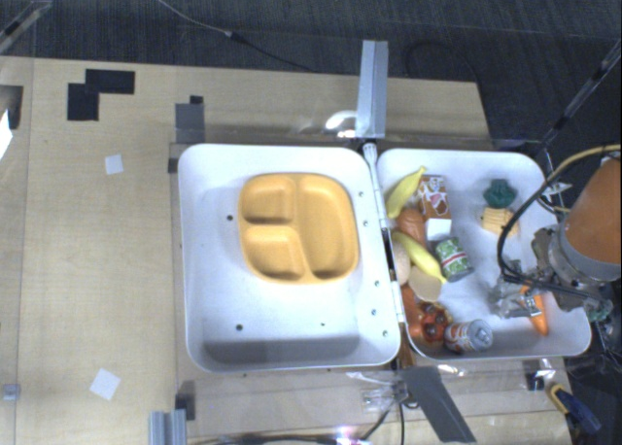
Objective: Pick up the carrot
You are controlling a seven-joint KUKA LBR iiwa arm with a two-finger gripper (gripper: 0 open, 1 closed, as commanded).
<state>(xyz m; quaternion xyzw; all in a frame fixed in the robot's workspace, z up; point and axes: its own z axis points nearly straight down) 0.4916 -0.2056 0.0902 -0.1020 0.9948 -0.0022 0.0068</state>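
The small orange plastic toy carrot [537, 314] lies at the near right of the right-hand shallow white bin [505, 163]. It looks light, stiff and smooth, likely slippery; best pinched across its middle. The two-finger metal gripper [522, 299] sits right at it, touching; whether it is spread or pinching, I cannot tell.

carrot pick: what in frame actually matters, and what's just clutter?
Matters:
- carrot, right bin, near its front right corner
- gripper, right at the carrot
- right bin

Clutter:
- yellow divided plate in the left bin
- two bananas
- small cans
- corn cob with green top
- strawberries
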